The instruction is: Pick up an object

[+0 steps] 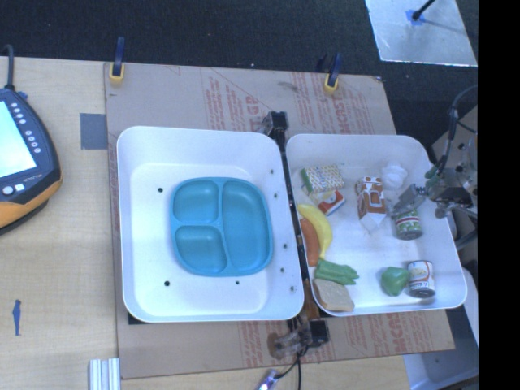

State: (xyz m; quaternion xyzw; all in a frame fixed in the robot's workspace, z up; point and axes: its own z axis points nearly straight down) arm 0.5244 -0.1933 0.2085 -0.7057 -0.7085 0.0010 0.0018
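Two bins: the left bin holds a blue tray; the right bin holds a banana, two cans, cartons. Labels unreadable. Gripper at right rim; grip unclear.

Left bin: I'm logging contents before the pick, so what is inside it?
The left bin holds one thing, a blue divided plate with three compartments, lying flat near the middle. The bin floor beneath the plate is covered, so anything under it cannot be seen.

arm's metal end pokes in from the right edge.
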